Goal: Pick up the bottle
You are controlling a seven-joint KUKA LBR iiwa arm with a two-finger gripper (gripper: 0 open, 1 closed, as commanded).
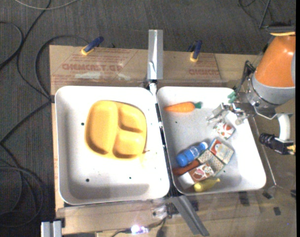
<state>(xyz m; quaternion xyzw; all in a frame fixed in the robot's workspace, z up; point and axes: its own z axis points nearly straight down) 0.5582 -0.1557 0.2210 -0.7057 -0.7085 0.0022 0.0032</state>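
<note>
The bottle (191, 154) is small and blue with a pale cap. It lies on its side in the lower middle of the right bin (248, 179), cap pointing up-right. My gripper (220, 114) hangs over the upper right part of that bin, well up and right of the bottle. It is open with nothing between its fingers. A small red-and-white carton (225, 129) lies just below the gripper.
A carrot (182, 107) lies near the right bin's top edge. Red-and-white cartons (215, 157) crowd the bottle's right side, a brown stick (182, 170) lies below it, and a yellow item (206, 184) sits near the bin's bottom wall. The left bin (71, 181) holds a yellow divided tray (116, 129).
</note>
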